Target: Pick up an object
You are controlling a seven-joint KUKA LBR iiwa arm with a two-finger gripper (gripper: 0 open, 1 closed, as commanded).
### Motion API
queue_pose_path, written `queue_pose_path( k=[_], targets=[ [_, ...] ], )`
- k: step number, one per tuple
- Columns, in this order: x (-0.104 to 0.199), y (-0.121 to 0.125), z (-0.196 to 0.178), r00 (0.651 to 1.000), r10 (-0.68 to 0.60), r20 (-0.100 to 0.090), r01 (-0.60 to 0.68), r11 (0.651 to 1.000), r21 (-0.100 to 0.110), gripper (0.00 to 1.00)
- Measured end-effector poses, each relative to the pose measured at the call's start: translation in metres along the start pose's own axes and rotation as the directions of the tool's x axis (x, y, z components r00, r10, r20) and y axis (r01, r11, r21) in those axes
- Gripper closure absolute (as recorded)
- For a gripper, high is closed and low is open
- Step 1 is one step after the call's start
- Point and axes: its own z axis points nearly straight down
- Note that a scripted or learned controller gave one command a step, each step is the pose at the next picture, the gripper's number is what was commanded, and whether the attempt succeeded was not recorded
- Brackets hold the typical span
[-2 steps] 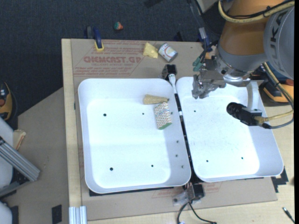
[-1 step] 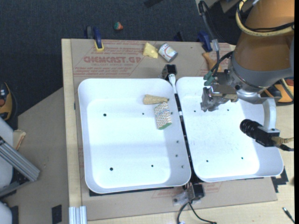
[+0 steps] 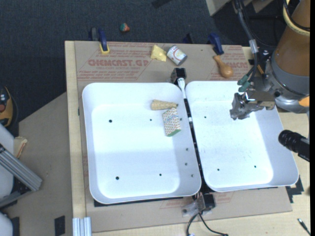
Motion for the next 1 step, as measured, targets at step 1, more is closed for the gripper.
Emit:
queue_pose_path(
  k=[1],
  targets=[
    [0.0351, 0.0014, -0.0202, 1.0, -0.007, -0.001, 0.007, 1.0, 0.002, 1.0]
  ],
)
